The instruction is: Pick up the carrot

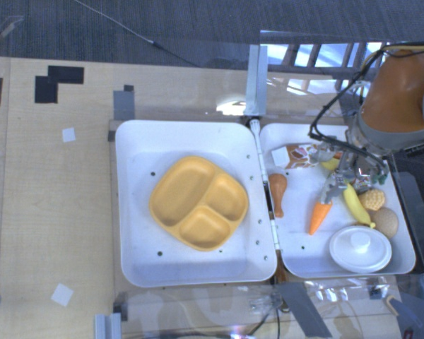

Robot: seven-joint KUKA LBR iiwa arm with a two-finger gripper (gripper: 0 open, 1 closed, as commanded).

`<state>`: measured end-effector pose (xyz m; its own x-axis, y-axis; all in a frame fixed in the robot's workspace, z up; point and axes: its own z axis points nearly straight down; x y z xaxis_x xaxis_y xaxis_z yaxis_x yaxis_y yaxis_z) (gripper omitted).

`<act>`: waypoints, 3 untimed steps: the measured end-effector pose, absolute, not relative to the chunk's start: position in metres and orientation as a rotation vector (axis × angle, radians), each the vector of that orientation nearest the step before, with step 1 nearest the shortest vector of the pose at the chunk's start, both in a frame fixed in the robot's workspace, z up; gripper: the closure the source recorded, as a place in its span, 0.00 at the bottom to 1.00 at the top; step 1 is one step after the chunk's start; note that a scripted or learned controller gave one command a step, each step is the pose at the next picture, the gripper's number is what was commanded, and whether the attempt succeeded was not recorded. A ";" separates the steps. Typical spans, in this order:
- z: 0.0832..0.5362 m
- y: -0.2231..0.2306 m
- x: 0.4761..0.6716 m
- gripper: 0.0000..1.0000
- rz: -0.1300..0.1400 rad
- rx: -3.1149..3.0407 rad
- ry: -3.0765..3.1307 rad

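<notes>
Carrot (319, 217) lies with its top at the jaws (333, 189).

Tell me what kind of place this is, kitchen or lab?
Likely a robot lab or test cell, not a kitchen. A grey arm with an orange band works over two white bins on a wooden bench, and the food looks like toys: carrot, banana, divided yellow plate.

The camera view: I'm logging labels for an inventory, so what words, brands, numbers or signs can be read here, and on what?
No text can be read.
Printed packet at the back of the right bin: orange and white print, too small and blurred to read.
Black blocks on the bench: plain shapes, no letters.
Carrot, white bowl, yellow divided plate: no markings visible.
</notes>
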<state>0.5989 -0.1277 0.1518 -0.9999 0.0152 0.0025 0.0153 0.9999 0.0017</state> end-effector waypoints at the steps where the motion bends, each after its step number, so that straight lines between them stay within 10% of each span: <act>1: 0.090 -0.088 0.560 0.00 0.002 0.000 -3.157; 2: 0.103 -0.087 0.563 1.00 0.002 0.010 -3.165; 3: 0.259 -0.059 0.529 1.00 0.006 0.555 -3.109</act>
